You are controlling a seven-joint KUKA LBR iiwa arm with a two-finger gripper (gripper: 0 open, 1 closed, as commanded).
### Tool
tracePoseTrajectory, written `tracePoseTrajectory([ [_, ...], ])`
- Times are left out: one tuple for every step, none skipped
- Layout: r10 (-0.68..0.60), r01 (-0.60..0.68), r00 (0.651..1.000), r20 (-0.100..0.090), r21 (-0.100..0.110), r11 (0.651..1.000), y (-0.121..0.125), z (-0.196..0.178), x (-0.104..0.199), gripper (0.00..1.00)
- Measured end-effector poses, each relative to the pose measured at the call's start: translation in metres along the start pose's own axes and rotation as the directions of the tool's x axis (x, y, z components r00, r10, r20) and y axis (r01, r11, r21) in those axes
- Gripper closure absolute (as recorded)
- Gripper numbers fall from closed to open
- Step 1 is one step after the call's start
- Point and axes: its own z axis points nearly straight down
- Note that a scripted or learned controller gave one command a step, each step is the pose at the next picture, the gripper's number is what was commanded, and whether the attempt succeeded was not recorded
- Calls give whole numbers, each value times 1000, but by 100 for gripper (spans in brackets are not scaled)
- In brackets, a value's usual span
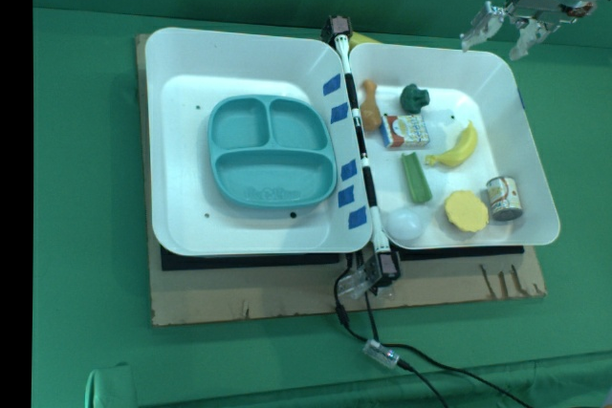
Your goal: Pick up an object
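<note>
Gripper point(501, 26) above far right corner of right bin point(532, 169), fingers spread, nothing between them

Objects for picking all lie in the right bin, below and to the left of the gripper as the camera sees it: a banana point(455, 148) nearest, its long axis running diagonally from lower left to upper right; beyond it a small box point(405, 130), a dark green piece point(414, 96), a green stick point(415, 176) lying near-lengthwise, a yellow round piece point(466, 211), a can point(503, 198) on its side and a white ball point(404, 225). An orange-brown item point(369, 103) sits just beside the divider. Left bin point(182, 62) bears a teal divided plate point(273, 151). Upper arm is cut off at the frame edge; a yellow item behind the bins' far rim is mostly hidden; the box label is illegible
</note>
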Motion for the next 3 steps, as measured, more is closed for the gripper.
tracePoseTrajectory([
  [1,-1,1000,1,1,1000,-33,136,2,0],
  [0,0,1000,4,-14,1000,-84,155,6,0],
  [9,-9,1000,13,-29,1000,-81,139,1,100],
])
